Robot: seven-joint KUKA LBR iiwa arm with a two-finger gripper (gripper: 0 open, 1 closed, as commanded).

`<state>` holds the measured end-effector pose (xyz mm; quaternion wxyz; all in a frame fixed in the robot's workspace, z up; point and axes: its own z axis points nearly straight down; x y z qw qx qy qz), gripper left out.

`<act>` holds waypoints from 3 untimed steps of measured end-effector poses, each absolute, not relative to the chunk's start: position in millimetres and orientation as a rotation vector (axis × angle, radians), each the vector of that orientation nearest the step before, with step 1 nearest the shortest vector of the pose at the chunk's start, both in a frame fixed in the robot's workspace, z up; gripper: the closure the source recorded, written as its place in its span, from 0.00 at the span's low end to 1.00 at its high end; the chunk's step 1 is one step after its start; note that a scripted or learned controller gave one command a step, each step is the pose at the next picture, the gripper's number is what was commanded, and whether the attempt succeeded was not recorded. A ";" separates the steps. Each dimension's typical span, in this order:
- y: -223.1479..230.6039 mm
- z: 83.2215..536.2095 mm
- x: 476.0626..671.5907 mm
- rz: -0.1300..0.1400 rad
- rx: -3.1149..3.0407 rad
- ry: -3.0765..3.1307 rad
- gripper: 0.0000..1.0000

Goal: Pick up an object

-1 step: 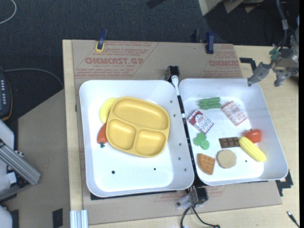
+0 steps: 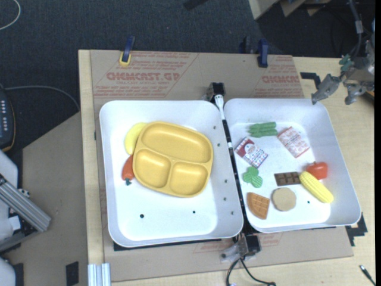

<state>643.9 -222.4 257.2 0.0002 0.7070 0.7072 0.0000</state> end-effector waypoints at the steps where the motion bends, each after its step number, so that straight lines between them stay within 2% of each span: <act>1: -216.4 209.7 636.6 -0.004 2.224 2.225 0.00; 3: -216.3 92.8 646.5 0.006 2.223 2.226 0.00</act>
